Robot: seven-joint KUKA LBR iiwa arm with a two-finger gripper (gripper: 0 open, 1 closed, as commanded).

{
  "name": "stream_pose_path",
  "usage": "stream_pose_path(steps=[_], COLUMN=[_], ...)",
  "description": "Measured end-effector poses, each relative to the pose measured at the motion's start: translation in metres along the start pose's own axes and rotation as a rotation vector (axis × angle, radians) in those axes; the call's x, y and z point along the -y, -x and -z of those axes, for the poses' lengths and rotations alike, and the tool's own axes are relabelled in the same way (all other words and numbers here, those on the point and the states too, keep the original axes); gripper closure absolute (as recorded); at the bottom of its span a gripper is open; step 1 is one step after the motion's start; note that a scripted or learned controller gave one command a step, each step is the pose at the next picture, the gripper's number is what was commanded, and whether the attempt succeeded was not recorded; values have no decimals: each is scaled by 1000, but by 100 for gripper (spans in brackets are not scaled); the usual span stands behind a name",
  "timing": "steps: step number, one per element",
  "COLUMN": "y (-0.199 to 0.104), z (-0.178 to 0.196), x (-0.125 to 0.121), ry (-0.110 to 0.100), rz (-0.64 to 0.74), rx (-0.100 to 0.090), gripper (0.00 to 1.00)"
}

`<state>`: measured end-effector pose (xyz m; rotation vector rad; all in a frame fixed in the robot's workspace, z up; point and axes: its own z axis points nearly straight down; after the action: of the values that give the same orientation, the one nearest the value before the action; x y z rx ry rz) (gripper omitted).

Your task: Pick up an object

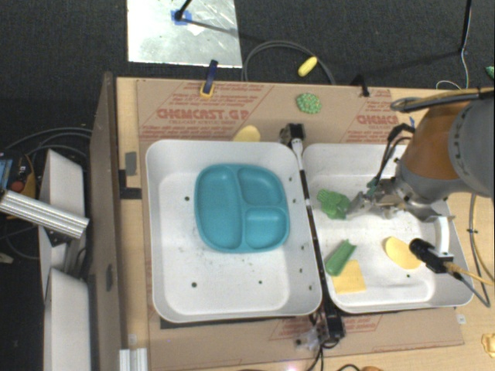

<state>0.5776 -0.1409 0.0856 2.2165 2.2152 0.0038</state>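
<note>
Your gripper point(363, 201) sits low in the right bin point(402, 296), reaching in from the right with the fingertips aimed left. Just to the left of those tips, touching or nearly so, lies a crumpled green object point(333, 204) in the far-left part of that bin, close to the divider between the two bins. That is the relation your next move turns on: the thing is to the left of the tips, not between them, so as it stands nothing is held.

You cannot tell from this slant whether the fingers are apart or together; the metal parts blur into one another at the tip. Judge the grasp only when green shows on both sides of a finger.

The green object has no clear long axis; it reads as a rough lump, slightly taller than wide in the view, so approach angle should matter little.

Nearer to you in the same bin lie a green stick point(339, 256), slanting from far-right to near-left, a yellow square point(349, 277) touching its near end, and a yellow oval point(401, 251) further right. The left bin point(178, 284) holds a blue divided tray point(240, 208), well apart from the arm.
</note>
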Motion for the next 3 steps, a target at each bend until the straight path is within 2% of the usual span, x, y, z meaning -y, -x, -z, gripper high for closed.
stream_pose_path(steps=[1,2,3], y=[33,5,-51], z=[173,40,2], x=[-23,1,47], ry=[14,-17,-13], rz=[4,3,6], rx=[4,-7,-8], gripper=[0,0,0])
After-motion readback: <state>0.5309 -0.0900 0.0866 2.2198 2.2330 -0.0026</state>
